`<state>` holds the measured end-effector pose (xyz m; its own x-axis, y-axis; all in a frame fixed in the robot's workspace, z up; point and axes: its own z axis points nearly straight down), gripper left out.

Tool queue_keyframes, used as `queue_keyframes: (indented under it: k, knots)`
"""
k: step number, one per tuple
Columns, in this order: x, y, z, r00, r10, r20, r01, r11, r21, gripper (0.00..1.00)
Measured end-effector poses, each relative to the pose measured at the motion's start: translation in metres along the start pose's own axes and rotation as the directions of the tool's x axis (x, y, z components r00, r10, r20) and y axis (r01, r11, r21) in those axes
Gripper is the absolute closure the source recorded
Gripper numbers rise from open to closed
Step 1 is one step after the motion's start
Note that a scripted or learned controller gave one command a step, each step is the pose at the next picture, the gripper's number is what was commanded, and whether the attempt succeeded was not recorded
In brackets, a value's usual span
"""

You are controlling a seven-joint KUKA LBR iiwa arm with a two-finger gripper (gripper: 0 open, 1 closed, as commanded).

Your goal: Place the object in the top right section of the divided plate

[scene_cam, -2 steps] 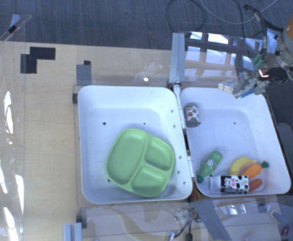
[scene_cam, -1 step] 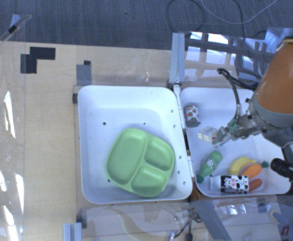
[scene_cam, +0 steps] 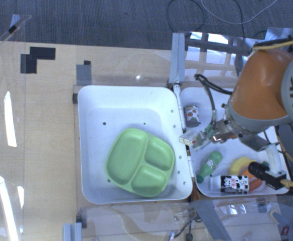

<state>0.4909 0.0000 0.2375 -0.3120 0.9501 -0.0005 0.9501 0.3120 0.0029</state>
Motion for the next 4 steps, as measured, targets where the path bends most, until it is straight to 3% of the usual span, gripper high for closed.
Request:
queue_keyframes:
  k: [1,2,3,4]
  knots:
    - [0.062,0.016,0.044,0.994,-0.109,-0.001,0.109,0.994,0.002,1.0]
    - [0.084,0.024,0.053,0.999,0.034,-0.001,-0.034,0.999,0.001,1.0]
    - [0.047,0.012,0.053,0.996,0.091,-0.001,-0.091,0.996,0.0,1.0]
    - [0.03,0.007,0.053,0.994,0.11,-0.001,-0.11,0.994,0.0,1.0]
